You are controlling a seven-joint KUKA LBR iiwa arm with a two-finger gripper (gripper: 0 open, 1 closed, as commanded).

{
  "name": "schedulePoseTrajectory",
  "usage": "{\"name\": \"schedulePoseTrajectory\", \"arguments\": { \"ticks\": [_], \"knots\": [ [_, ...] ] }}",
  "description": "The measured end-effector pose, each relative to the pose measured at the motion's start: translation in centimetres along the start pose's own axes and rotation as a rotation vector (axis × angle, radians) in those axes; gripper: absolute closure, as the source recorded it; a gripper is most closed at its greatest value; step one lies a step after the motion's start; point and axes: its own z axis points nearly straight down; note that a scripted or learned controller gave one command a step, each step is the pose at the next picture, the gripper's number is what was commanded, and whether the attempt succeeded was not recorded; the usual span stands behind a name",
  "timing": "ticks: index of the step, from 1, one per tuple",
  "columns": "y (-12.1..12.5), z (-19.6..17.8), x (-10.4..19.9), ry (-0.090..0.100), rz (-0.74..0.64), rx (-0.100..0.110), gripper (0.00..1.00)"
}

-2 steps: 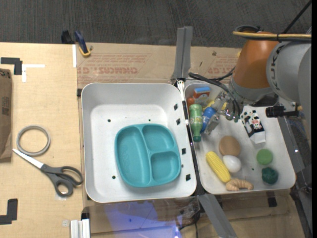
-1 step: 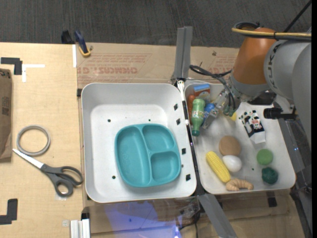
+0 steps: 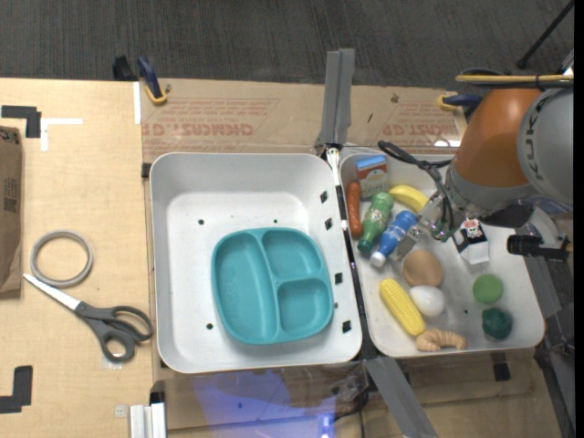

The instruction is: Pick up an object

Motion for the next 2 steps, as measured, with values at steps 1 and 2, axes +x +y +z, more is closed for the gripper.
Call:
{"name": "schedulePoseTrajectory", "arguments": {
  "ticks": [1, 2],
  "knots": [
    [3.0, 0.0, -1.1, 0.000, 0.101, 0.001, 0.00],
    [-1.6, 0.1, 5.2, 0.002, 0.033, 0.001, 0.00]
  ]
}}
